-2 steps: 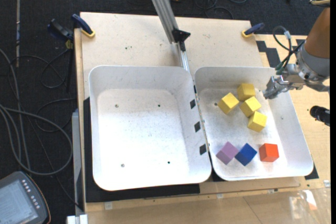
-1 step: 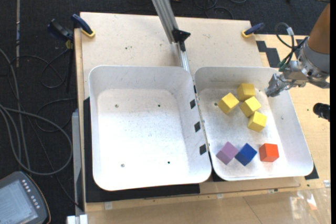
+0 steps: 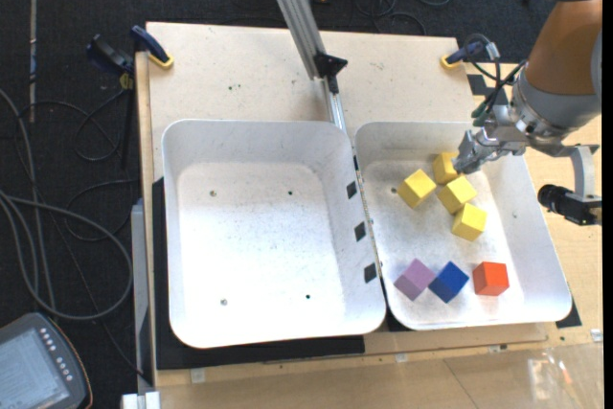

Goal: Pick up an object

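In the right bin (image 3: 536, 254) lie several foam blocks. A cluster of yellow ones sits toward the back: one at the left (image 3: 417, 188), one in the middle (image 3: 457, 194), one lower (image 3: 469, 222), and one at the rear (image 3: 443, 168). Along the front stand a purple cube (image 3: 415, 280), a blue cube (image 3: 448, 282) and an orange-red cube (image 3: 490, 279). My gripper (image 3: 469, 158) hangs low over the back of the bin, right beside the rear yellow block and touching or nearly touching it.
The left bin (image 3: 192, 235) stands next to the right one, divided by their rims. A slanted metal pole (image 3: 297, 10) crosses the back of the bench. Clamps sit at the bench's rear corners, left (image 3: 144, 48) and right (image 3: 469, 53).
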